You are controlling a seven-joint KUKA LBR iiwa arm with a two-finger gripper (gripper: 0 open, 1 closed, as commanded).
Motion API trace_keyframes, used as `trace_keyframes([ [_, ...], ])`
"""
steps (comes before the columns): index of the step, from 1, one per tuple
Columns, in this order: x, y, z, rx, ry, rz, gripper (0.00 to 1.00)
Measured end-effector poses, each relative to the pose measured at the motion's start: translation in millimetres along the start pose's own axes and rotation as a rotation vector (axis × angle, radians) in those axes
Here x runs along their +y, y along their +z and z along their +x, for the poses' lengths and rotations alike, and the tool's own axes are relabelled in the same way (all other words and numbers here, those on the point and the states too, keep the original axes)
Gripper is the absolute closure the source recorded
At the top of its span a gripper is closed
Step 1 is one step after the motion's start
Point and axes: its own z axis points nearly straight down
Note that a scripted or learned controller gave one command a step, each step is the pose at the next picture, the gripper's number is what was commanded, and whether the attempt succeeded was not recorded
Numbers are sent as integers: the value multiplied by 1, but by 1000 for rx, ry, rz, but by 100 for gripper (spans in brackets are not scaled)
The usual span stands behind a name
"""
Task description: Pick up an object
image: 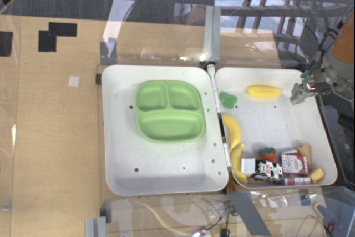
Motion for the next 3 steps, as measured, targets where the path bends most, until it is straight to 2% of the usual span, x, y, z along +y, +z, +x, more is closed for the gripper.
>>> trace_keyframes([
  [1,76,77,54,2,-41,-1,100],
  [2,76,77,54,1,-41,-1,0],
  [3,88,101,32,1,-184,-5,0],
])
